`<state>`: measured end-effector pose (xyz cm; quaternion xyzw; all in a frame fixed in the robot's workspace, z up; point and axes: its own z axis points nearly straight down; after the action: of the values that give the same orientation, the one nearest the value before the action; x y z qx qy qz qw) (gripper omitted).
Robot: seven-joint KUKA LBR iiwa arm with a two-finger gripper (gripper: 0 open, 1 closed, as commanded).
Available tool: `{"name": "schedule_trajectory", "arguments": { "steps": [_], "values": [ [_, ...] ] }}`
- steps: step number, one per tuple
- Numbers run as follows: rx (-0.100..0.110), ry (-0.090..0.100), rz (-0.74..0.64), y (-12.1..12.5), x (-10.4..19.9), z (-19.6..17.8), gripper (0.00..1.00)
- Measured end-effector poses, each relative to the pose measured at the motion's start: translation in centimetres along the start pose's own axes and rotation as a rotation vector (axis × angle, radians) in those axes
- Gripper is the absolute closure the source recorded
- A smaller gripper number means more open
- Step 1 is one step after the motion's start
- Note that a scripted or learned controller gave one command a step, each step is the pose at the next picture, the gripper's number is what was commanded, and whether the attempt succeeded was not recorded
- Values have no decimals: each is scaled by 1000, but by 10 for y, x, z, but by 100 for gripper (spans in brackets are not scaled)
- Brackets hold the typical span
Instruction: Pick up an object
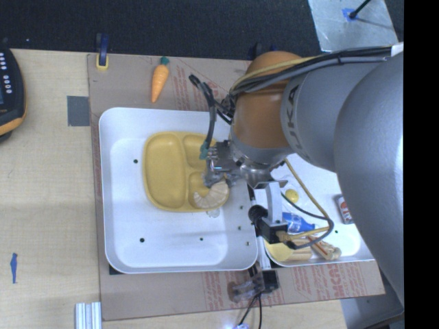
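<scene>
Claw low over the left bin, nothing lifted yet.

The claw [214, 184] hangs at the right edge of the yellow tray [168, 170] in the left bin [123, 252], by a pale object [210, 197]. Its grip cannot be told, so the pick looks unfinished.

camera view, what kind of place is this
Likely a robot grasping test bench: a shallow white plastic bin holding a yellow divided plastic tray, a grey arm with an orange band, and an orange toy carrot.
</scene>
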<state>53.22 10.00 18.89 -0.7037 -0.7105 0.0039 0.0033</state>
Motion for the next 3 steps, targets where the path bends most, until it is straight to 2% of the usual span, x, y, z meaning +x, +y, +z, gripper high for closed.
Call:
{"name": "schedule_trajectory", "arguments": {
  "steps": [1,2,3],
  "values": [
    [-10,-2,1,48,58,85,100],
    [-18,12,1,31,36,76,100],
    [-52,-4,6,-19,97,85,100]
  ]
}}
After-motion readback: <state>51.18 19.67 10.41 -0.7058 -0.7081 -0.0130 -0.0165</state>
